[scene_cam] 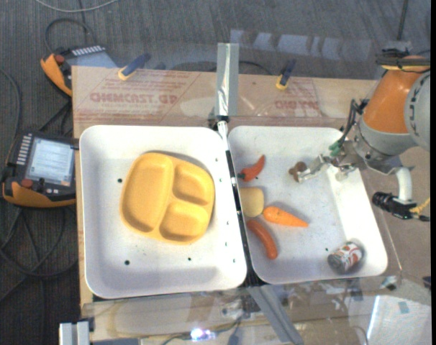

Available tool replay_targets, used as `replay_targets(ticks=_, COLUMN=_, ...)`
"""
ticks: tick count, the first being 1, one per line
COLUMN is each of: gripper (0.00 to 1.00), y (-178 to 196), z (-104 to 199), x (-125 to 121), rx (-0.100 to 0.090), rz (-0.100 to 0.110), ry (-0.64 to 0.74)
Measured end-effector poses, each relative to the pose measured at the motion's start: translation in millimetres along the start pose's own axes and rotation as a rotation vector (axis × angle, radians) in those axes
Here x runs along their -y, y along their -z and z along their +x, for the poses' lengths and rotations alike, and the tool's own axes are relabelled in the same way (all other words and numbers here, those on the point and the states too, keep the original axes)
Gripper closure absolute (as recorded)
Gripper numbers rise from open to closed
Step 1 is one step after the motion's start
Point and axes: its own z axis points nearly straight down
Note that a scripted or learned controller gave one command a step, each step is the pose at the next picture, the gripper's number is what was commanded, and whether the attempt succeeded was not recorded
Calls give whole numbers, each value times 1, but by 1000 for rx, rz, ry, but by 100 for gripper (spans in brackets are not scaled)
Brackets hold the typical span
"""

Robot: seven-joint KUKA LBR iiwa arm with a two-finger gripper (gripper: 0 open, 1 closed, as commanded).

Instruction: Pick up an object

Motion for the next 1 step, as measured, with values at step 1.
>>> replay_targets(ticks=1, gripper=0, y=-31, z=28, x=-65, rx=7, rz=-10, ry=29)
